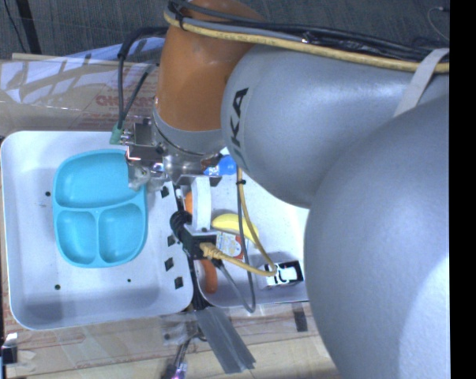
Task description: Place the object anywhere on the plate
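A light blue plate (pixel 98 208) with three compartments lies in the left white bin (pixel 28 290). The arm fills the right of the camera view, its orange band above the wrist. The gripper (pixel 155 172) hangs over the plate's right edge, near the divide between the two bins. Its body hides whatever may sit below it. In the right bin lie a yellow piece (pixel 226 223), an orange-red piece (pixel 208 277) and a small blue piece (pixel 226 166), partly hidden by cables.
A yellow cable (pixel 238 260) loops from the wrist down over the right bin. A grey bracket (pixel 226 342) sits at the bench's front edge. Cardboard lines the bench behind the left bin.
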You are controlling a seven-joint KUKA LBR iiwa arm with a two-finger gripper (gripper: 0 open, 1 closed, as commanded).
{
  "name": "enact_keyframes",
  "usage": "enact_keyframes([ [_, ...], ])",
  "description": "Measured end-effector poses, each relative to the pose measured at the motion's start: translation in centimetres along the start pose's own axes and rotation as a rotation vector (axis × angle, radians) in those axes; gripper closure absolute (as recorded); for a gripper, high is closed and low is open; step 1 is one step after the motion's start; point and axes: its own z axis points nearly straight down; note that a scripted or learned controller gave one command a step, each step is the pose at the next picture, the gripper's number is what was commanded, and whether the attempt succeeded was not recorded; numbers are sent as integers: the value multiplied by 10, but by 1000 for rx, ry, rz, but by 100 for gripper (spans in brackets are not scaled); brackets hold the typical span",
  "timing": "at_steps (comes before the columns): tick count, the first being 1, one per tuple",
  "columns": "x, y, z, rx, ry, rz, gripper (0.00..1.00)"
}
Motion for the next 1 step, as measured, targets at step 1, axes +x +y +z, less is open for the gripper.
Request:
enact_keyframes([
  [1, -6, 1, 189, -2, -19, 137, 100],
])
